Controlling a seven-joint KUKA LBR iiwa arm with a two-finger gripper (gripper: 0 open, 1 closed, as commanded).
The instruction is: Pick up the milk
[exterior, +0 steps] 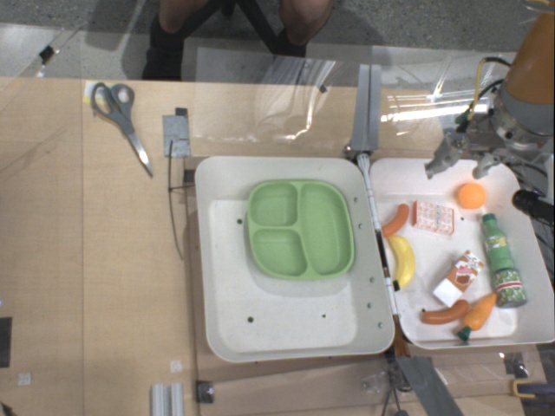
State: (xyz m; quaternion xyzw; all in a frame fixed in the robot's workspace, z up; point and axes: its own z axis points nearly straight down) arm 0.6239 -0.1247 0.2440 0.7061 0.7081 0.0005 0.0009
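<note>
The milk carton is lying tilted in the right bin, between the banana and the green bottle, just above a sausage and a carrot. The gripper is hovering over the bin's far edge with fingers spread and gripping nothing, well apart from the carton.

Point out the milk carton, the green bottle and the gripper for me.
milk carton point(460, 278): camera view, on its printed side face.
green bottle point(502, 262): camera view, mid-body above the label.
gripper point(461, 161): camera view, midway between the fingertips.
</note>
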